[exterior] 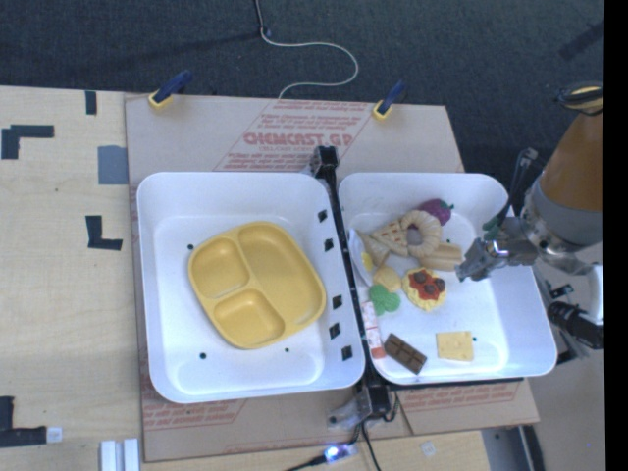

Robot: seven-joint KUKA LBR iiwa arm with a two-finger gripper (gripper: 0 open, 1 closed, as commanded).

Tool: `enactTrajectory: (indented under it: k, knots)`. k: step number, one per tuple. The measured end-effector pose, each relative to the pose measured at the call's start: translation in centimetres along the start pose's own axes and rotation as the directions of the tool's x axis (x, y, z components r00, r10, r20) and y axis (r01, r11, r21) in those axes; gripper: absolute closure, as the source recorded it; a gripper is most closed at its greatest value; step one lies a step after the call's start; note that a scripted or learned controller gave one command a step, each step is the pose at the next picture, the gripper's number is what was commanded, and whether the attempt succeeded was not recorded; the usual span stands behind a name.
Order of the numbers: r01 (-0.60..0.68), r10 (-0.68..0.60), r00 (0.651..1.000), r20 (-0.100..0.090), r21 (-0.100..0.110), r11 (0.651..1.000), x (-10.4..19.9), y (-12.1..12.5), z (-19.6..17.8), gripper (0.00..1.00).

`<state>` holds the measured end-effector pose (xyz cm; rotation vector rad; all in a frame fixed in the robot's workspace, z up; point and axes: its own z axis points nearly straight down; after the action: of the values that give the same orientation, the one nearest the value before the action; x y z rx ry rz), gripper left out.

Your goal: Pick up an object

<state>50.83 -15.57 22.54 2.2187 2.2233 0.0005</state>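
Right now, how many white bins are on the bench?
2. The left bin holds a yellow divided plate. The right bin sits beside it, holding toy food, with the gripper over its right part.

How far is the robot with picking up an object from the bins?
Done: the hand has reached the right bin, at its right side, beside the toy foods. In hand: nothing is seen between its fingers. The pizza piece, cheese square and chocolate bar lie on the bin floor. Left: closing on one object and lifting it. The yellow tray sits in the left bin.
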Motion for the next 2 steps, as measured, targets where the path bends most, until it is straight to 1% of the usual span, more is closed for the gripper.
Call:
enactTrajectory:
  k: [1,2]
  knots:
    - [0.004,-0.004,1.0,-0.001,0.002,1.0,3.9,2.1,0.6,1.0]
    - [0.005,-0.005,1.0,-0.002,0.003,1.0,9.3,4.6,1.5,1.0]
